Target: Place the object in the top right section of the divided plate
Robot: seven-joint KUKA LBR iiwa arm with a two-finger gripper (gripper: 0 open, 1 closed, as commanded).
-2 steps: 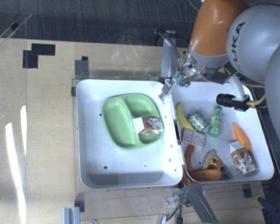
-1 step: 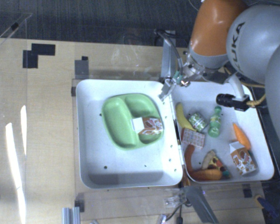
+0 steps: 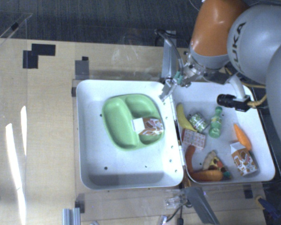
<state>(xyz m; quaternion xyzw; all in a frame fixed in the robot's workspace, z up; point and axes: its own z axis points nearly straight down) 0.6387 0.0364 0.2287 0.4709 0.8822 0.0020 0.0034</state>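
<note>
Fingers (image 3: 166, 90) hang over the wall between the two bins at its far end, too thin and blurred for me to tell whether they are apart or together; I see nothing between them. A small carton (image 3: 148, 128), which I take for the object, lies on the green plate (image 3: 116, 121) in the left bin (image 3: 84, 139), low on the plate's right side, apparently short of the top right section. A regrasp could snag the plate's ridge or drag the plate. The arm's bulk cuts off the right bin's (image 3: 268, 171) far corner.
</note>
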